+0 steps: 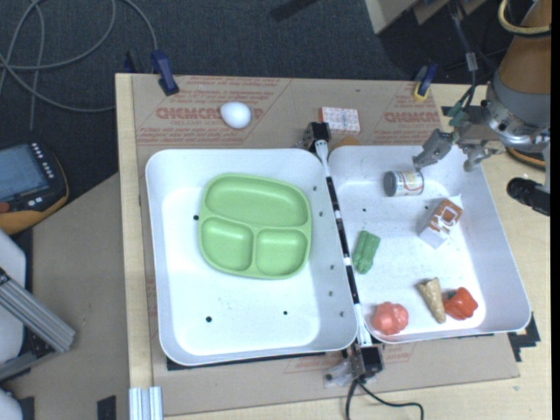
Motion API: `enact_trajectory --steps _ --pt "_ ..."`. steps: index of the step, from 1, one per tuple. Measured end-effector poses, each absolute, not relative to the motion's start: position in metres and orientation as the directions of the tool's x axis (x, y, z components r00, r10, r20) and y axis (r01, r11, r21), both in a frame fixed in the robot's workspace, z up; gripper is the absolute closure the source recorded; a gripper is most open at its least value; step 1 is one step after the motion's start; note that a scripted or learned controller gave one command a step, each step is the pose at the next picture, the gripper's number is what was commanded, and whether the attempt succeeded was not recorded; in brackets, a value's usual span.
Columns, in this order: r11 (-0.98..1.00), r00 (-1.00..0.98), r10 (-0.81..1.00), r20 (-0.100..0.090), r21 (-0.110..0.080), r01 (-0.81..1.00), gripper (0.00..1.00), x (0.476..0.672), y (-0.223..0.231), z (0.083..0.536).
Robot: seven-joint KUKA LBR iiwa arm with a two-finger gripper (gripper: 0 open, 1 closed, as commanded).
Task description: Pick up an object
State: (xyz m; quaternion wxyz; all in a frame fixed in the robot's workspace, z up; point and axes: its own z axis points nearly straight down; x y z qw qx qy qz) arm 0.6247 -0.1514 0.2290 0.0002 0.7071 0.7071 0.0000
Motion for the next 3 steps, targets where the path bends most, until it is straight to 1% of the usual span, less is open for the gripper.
enact_trajectory --steps 1,2,3 --pt "0.001 -0.001 1.000 0.001 -0.002 1.000 0.00 0.666 -0.145 0.083" --pt "0.003 -0.003 1.000 -0.002 0.003 1.000 1.00 0.667 -0.145 0.096" --pt "0.002 -0.002 1.000 0.000 0.003 1.000 1.00 0.667 -0.108 0.139"
